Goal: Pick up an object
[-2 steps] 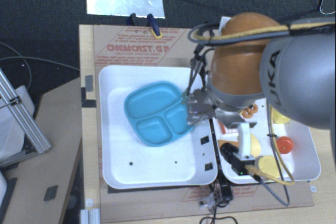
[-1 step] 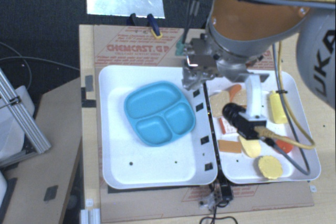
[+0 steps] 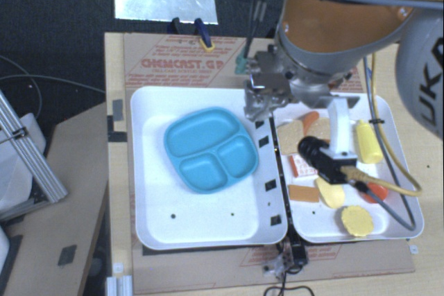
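The metal two-finger gripper [image 3: 258,109], its opening impossible to tell, hangs beside a glossy blue three-compartment plastic plate [image 3: 210,148].

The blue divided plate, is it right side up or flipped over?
Right side up: the blue divided plate in the left bin shows three recessed compartments facing the camera.

Blue divided plate [image 3: 210,157] lay flat in left bin, three compartments up, slightly rotated. Right of plate, across bin divider: tan slab [image 3: 293,129], small orange piece [image 3: 309,118] beyond it, red-and-white packet [image 3: 301,166], orange block [image 3: 303,193], pale yellow wedge [image 3: 331,193], round yellow disc [image 3: 356,220], yellow bar [image 3: 368,141] farthest right, red piece [image 3: 379,192] partly hidden.
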{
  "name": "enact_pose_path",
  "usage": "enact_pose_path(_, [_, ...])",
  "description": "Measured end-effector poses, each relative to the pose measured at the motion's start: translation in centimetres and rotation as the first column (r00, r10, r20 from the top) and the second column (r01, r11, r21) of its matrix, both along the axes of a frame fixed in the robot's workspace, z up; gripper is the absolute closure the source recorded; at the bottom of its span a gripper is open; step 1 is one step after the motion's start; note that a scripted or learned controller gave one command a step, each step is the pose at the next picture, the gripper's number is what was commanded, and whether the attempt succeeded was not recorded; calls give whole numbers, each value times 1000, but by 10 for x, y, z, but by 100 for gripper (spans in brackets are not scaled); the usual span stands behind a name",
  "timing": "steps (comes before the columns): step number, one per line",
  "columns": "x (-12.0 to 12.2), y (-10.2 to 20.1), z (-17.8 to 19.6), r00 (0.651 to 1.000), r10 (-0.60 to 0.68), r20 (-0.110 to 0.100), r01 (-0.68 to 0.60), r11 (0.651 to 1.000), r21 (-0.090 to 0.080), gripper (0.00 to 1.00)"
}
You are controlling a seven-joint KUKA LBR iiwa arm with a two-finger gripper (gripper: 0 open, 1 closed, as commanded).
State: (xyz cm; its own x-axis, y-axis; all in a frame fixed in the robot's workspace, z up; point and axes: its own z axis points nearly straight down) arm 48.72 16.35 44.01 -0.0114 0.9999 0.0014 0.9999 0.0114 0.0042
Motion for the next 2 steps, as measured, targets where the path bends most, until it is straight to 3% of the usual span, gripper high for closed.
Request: enact_pose_path(2, [1, 0, 22, 1000, 14, 3, -14, 1000, 1, 100])
